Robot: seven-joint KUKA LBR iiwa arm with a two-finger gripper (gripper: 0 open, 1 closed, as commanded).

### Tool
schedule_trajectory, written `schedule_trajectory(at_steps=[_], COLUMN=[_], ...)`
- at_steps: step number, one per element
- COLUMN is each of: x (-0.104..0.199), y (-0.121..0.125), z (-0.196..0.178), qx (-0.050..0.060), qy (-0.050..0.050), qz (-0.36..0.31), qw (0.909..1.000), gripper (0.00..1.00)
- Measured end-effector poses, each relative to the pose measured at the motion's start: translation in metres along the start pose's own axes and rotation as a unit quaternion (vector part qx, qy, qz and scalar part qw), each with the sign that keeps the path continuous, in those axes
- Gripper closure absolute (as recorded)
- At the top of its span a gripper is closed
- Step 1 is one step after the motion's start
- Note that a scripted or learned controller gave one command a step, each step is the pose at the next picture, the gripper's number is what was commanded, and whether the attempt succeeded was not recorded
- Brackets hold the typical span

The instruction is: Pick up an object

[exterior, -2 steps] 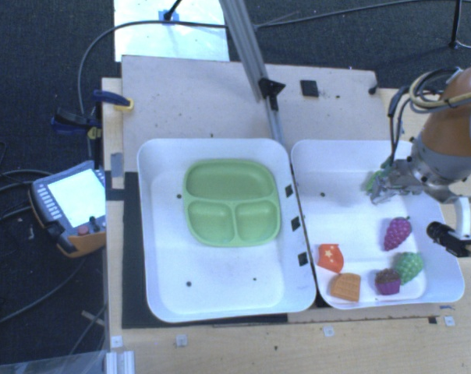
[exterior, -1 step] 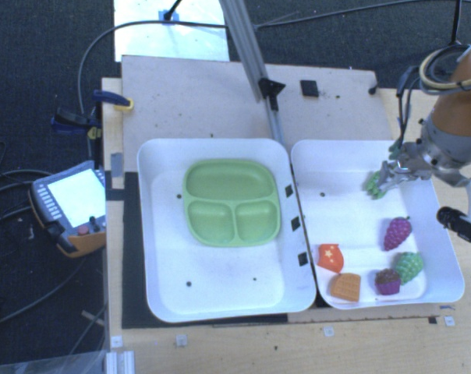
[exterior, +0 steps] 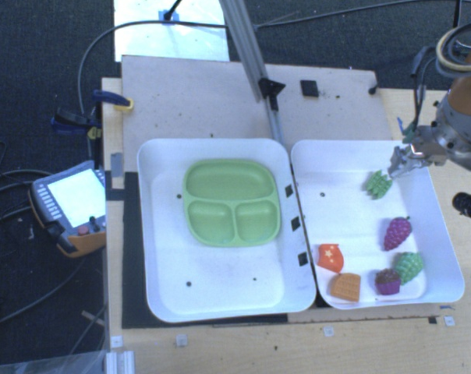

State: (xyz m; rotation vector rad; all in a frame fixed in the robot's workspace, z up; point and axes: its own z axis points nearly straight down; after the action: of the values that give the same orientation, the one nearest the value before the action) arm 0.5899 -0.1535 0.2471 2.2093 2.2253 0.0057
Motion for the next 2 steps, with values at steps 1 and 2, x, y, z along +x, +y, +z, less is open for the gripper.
schedule_trajectory(at_steps=[1,2], x=[0.049,0.104], y=[-0.002,-0.006], z=[-0.007,0.009], qx=[0.002,0.003], qy=[0.001,0.002], qz=[-0.001,-0.001], qw=[1.0000,1.0000], gripper=[1.00,1.00])
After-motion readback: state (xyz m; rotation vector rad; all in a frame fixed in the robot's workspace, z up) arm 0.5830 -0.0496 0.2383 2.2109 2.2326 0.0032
